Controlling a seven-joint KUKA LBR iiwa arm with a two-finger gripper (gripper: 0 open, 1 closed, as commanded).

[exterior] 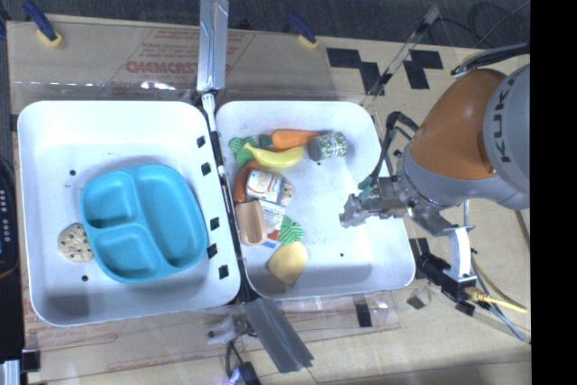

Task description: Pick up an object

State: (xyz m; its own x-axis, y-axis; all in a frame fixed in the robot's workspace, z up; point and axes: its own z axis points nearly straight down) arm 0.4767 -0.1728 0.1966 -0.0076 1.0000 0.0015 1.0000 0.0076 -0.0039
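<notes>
The right bin [356,261] holds a heap of toy food along its left side: a carrot [294,139], a banana [273,158], a small can [328,145], a white cup with a printed label [264,186], a brown bread-like piece [248,222], a green bit [290,232] and a yellow potato-like lump [288,261]. My gripper [354,214] hangs over the right part of this bin, above bare white floor, well to the right of the heap. Nothing shows between its fingers.
The left bin [45,284] holds a blue divided plate [142,221] and a cookie [76,242] at its left. A grey divider bar [213,41] stands between the bins at the back. Cables [487,293] trail at the lower right.
</notes>
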